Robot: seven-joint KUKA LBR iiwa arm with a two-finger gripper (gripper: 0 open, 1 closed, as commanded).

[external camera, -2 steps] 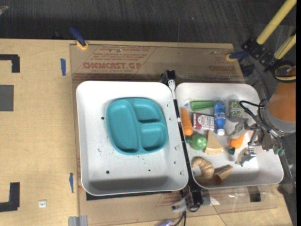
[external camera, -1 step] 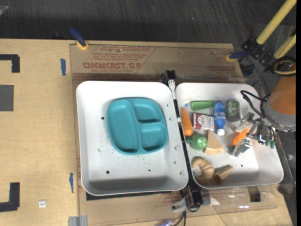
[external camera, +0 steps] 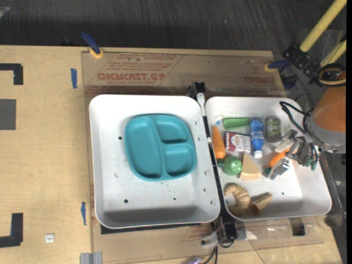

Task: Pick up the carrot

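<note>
The bench has a light wood top with black tape marks near its left edge and short blue tape strips beside a brown cardboard sheet printed with red lettering. Blue-and-yellow clamps hold the sheet at its far corners. Beyond the far edge of the bench, the floor is dark grey carpet. A yellow pole slants across the upper right corner. Lighting is even, without strong shadows.
</note>
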